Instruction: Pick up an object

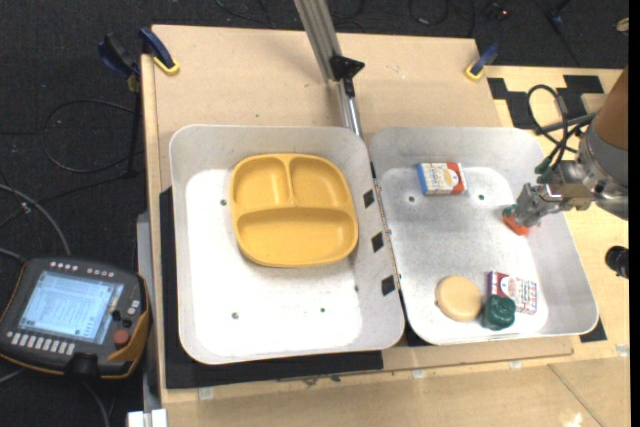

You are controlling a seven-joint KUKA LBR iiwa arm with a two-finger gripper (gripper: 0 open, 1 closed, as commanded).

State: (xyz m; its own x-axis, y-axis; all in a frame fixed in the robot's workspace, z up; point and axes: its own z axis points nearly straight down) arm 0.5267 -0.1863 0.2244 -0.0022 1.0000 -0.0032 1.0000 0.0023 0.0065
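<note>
The claw (527, 211) hangs low at the right bin's (420, 315) right side, just above a small red thing (516, 226). I cannot tell how the claw stands. Nearby lie a small box (441, 178), a tan round (459, 298), a green toy (498, 313) and a carton (518, 292). A yellow tray (294, 209) sits in the left bin (200, 315).

Right bin, I see: small white-blue-red box (440, 178) lying flat near far edge; pale round disc (459, 298) at near side, dark green lump (498, 313) just beside it, touching a second printed box (520, 292); small orange-red piece (516, 225) near right wall.
</note>
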